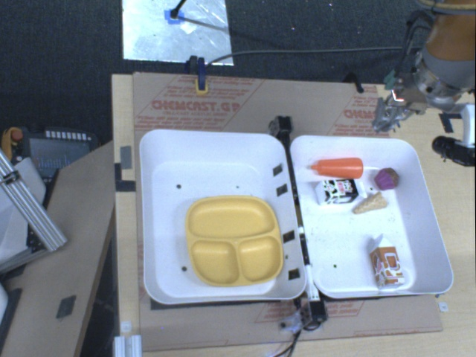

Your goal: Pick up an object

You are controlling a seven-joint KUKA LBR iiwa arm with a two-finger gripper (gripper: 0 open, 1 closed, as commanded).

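Five objects sit in our right bin (424, 199), the orange carrot (338, 167) at upper centre-right. Our gripper (387, 117) hovers beyond the rim, its grip unclear. Crowded items may spoil a clean grasp.

The brown board (223, 99) under the bins had red words printed on it. Well to the left of the claw (387, 117), one line read "CHEMCAST G" and then one more mark that was too blurry to tell. Just left of the claw, the same red print showed again, but slanted and too faint to read. More red print ran along the board's front edge, far below the claw, and it was too small to read. The little orange carton (387, 265) had marks too small to read.
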